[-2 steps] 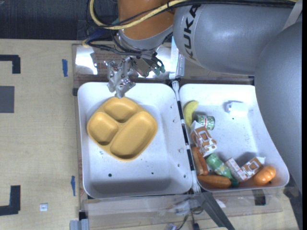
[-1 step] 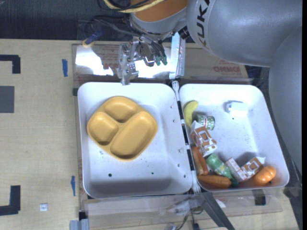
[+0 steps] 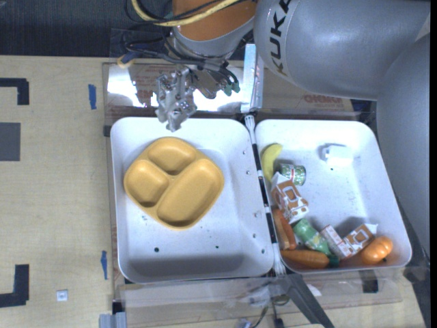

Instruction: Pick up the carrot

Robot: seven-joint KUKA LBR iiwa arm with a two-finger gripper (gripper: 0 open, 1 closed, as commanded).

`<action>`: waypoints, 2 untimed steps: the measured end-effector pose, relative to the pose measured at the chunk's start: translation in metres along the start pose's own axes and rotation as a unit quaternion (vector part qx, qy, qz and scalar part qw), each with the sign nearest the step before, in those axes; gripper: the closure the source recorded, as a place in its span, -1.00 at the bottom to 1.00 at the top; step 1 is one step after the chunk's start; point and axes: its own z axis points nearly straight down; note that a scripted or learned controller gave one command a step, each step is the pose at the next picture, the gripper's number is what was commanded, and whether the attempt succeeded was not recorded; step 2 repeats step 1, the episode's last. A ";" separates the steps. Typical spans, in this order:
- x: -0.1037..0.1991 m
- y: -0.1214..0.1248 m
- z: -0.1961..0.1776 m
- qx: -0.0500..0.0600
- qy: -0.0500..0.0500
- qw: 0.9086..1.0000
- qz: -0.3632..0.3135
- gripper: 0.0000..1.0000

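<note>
The carrot (image 3: 305, 258) is orange and tapered. It lies along the front wall of the right bin (image 3: 355, 137), between a reddish sausage-like piece (image 3: 285, 229) and a small carton (image 3: 345, 241). My gripper (image 3: 175, 117) hangs over the far rim of the left bin (image 3: 184, 262), just beyond a yellow divided plate (image 3: 174, 181). It is far from the carrot, up and to the left of it, and I see nothing held in it.
The right bin also holds a yellow banana-like piece (image 3: 270, 157), a green can (image 3: 291, 174), a red-and-white carton (image 3: 292, 200), a green item (image 3: 311, 236), a rounded orange item (image 3: 377, 249) and a white scrap (image 3: 334, 152). The grey arm fills the upper right.
</note>
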 end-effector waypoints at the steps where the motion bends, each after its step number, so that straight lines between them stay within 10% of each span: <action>1: 0.000 0.000 -0.001 0.000 -0.002 0.975 -0.222 1.00; 2: 0.000 0.000 -0.001 0.000 -0.002 0.975 -0.222 1.00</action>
